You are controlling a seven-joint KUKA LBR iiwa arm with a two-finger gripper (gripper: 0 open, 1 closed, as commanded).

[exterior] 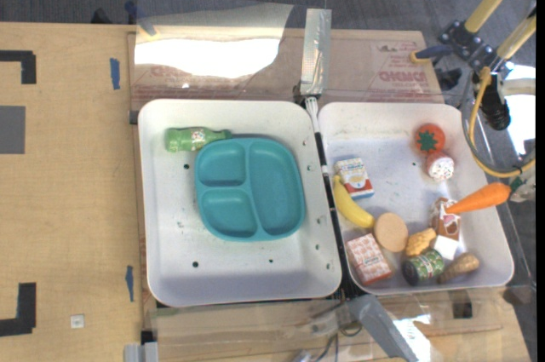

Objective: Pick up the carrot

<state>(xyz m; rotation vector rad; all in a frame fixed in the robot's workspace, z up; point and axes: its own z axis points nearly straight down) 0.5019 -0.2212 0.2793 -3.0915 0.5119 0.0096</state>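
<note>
We see the carrot [479, 198] at the right bin's [387, 130] right rim, long axis running left-right; end effector state: cannot tell.

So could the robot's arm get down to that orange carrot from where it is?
Probably yes. The carrot lies on top at the right edge of the right bin, nothing covering it, on the side the arm reaches in from. The bin wall and a small packet touching its tip could crowd the grasp.

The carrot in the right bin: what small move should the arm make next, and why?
Probably bring the arm in over the right bin, above the carrot. The carrot lies free, tilted against that bin's right wall, beside a small carton, so nothing grips it yet.
</note>
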